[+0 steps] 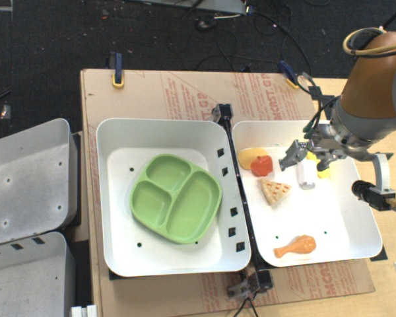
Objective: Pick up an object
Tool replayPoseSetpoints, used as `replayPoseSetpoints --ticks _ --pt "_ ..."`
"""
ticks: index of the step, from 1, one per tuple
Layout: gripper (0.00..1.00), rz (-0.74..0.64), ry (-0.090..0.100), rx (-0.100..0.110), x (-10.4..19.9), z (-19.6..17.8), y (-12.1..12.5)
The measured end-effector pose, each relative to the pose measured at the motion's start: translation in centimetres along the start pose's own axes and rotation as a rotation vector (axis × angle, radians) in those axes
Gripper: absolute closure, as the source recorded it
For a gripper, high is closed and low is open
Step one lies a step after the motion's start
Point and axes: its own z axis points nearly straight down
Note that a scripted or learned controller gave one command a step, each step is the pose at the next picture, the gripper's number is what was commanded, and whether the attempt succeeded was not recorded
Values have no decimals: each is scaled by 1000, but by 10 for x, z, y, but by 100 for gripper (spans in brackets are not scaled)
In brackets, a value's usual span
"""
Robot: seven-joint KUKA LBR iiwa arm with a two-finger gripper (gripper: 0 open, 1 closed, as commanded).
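Observation:
The right bin (356, 233) holds a red tomato-like toy (262, 166) in front of a yellow piece (251, 155), a pizza-slice toy (276, 192) and an orange drumstick toy (296, 246). My gripper (307, 172) hangs above the middle of this bin, just right of the red toy and up-right of the pizza slice. Its fingers point down with a gap between them and nothing in it. A small yellow object (324, 172) peeks out behind the gripper.
The left bin (119, 243) holds a green divided plate (177, 197). A black divider clamp runs between the bins. Grey trays lie off the bench to the left. Blue-yellow clamps grip the cardboard's far edge.

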Motion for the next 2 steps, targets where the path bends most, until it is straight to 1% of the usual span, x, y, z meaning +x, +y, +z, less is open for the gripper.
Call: replayPoseSetpoints --ticks 1,2 --pt "0 -2 -1 -12 0 -7 2" --pt "0 0 -1 -9 4 56 3"
